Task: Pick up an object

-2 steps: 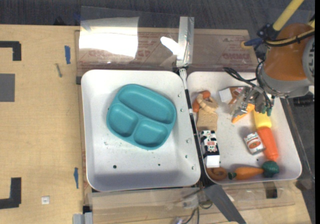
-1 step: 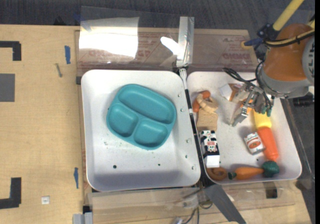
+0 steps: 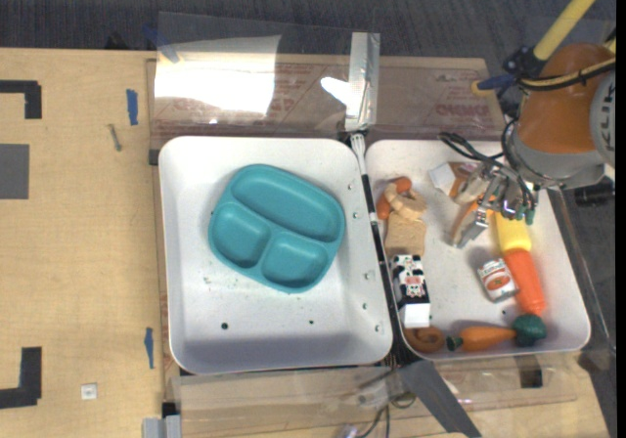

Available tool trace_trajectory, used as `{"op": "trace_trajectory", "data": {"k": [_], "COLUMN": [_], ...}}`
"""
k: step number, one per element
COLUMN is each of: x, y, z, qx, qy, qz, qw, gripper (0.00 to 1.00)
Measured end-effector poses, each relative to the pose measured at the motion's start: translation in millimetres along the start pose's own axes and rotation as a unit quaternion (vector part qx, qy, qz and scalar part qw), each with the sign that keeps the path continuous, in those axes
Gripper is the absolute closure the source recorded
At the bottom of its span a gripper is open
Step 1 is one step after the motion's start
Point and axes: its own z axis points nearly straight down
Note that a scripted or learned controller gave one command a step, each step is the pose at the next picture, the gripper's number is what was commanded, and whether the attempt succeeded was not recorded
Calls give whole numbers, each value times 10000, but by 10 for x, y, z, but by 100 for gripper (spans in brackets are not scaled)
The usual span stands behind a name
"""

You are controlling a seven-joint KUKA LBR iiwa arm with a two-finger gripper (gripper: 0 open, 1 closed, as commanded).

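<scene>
A teal tray [image 3: 277,226] fills the left bin [image 3: 186,328], while in the right bin [image 3: 572,328] the gripper [image 3: 484,201], its grip unreadable, hangs just beside the yellow-orange toy [image 3: 518,260] among crowded toys.

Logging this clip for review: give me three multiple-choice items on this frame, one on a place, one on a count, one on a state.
1. Where does the teal plastic divided plate lie?
A. in the left white bin
B. in the right white bin
C. on the wooden bench

2. How many compartments does that plate have?
A. two
B. three
C. five

3. How does the small black-and-white cow-patterned carton lie?
A. hanging from the hand
B. stacked on the teal plate
C. on the floor of the right white bin, beside the divider

Answers: 1 A, the plate sits mid-floor in the left white bin. 2 B, one long well and two smaller ones show. 3 C, it rests against the bin's left wall, away from the hand.
</scene>
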Motion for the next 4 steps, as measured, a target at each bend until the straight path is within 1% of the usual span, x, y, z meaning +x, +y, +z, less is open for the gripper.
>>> {"op": "trace_trajectory", "data": {"k": [1,2,3,4], "x": [-51,103,145,139], "y": [18,1249,1291,1300], "z": [-133,-1006,-1791,-1879], "qx": [-13,-46,-32,-33], "qy": [-119,-126,-118,-138], "qz": [-7,-393,146,136], "qw": [9999,9991,9998,9998], "gripper": [100,100,100,100]}}
